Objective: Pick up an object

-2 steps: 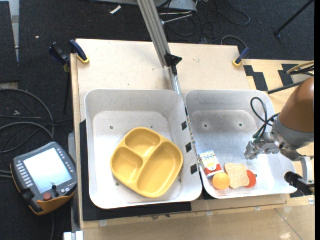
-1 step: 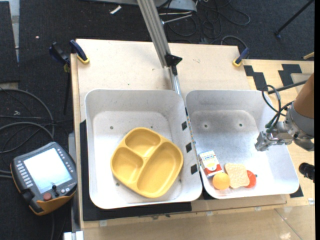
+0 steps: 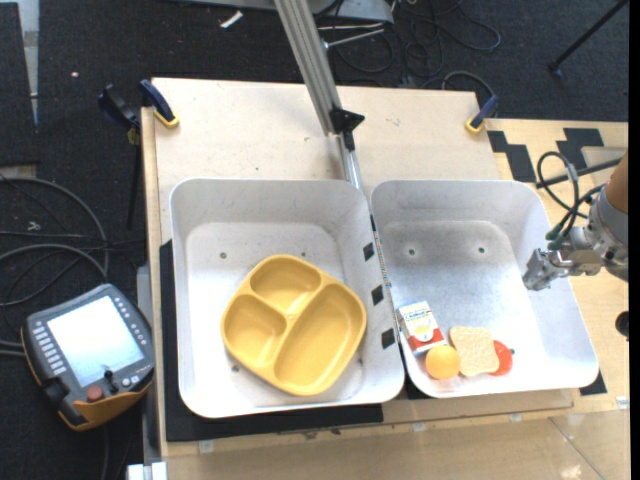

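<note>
Trouble for grey two-finger gripper (image 3: 541, 268), grip state untellable: round orange ball (image 3: 442, 362) crowded against tan toast slice (image 3: 475, 349) near shallow white bin (image 3: 470, 268) wall, could have slipped.

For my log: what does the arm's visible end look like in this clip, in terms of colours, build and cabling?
At the view's right edge, a grey, rounded arm segment ends in a small metallic grey gripper of blocky, angular parts. Black cables loop beside it, above the wrist. A pale orange-tan patch shows at the very edge above the grey. No markings are readable.
</note>
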`<state>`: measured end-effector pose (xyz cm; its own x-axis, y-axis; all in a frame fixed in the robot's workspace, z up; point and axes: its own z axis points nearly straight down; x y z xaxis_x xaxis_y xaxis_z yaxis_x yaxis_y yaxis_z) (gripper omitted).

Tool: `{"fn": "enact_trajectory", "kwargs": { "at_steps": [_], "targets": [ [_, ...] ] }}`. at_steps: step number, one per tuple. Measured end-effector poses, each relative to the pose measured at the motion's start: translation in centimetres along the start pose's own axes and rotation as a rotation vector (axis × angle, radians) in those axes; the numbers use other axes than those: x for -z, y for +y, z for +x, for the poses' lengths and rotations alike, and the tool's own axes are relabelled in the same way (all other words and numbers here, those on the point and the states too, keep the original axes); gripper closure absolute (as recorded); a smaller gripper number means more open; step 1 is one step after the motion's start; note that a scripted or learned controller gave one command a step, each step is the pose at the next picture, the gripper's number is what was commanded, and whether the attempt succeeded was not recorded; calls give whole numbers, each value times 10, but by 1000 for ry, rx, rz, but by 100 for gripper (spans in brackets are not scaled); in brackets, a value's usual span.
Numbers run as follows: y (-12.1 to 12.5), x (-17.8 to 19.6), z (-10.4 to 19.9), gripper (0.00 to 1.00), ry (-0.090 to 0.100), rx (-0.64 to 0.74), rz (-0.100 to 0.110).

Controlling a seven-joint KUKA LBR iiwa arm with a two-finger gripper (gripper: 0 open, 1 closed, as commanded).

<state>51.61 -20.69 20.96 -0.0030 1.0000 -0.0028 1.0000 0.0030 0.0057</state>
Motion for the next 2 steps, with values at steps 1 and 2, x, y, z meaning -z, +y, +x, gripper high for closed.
{"fn": "enact_trajectory", "kwargs": {
  "at_steps": [1,2],
  "targets": [
    [13,-3,56,100,5,6,5],
    [20,-7,114,100,6,6,6]
  ]
}}
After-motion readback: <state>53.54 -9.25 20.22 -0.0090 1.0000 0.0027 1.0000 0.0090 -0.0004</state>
